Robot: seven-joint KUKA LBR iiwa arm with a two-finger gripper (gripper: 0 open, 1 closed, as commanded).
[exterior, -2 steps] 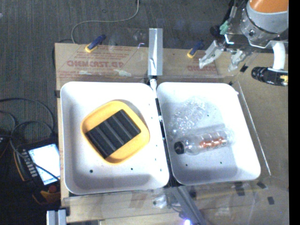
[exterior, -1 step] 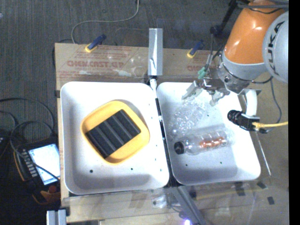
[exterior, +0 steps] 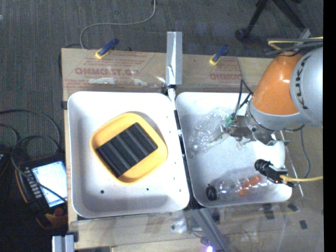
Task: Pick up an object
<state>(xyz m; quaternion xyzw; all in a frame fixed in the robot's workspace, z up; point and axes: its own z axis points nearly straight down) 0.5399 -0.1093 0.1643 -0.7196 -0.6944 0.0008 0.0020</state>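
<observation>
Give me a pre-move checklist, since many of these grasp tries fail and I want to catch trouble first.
1. Arm is over the right bin: ok.
2. Gripper is near the crumpled clear plastic: ok.
3. Something is held between the fingers: cannot tell.
4. Clear bottle lies apart from the gripper, by the near wall: ok.
5. Yellow and black object sits in the left bin, out of the path: ok.

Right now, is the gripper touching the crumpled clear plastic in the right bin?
Cannot tell. In the camera view the gripper sits at the edge of the crumpled clear plastic, but the arm's wrist hides the fingertips.
</observation>
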